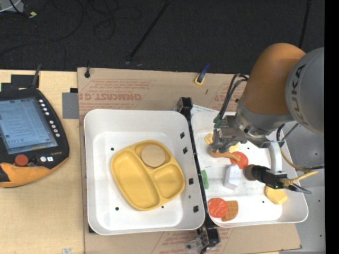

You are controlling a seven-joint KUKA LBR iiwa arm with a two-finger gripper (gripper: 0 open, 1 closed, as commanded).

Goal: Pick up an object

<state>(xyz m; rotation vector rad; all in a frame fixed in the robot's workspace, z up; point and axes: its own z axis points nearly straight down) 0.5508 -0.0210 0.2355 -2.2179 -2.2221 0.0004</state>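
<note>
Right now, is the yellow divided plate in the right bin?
No, the yellow divided plate lies in the left bin.

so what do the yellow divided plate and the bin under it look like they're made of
The yellow divided plate looks like moulded plastic with a dull satin finish: one even colour, rounded compartment ridges, soft highlights. The left bin looks like thin white plastic, smooth and slightly glossy, with rounded corners; it could be coated metal.

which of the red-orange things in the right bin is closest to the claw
The red-orange piece just below the claw, near the bin's middle. The other, a round red-orange item with a tan waffle-like piece, lies at the bin's front edge, well away from the claw.
</note>
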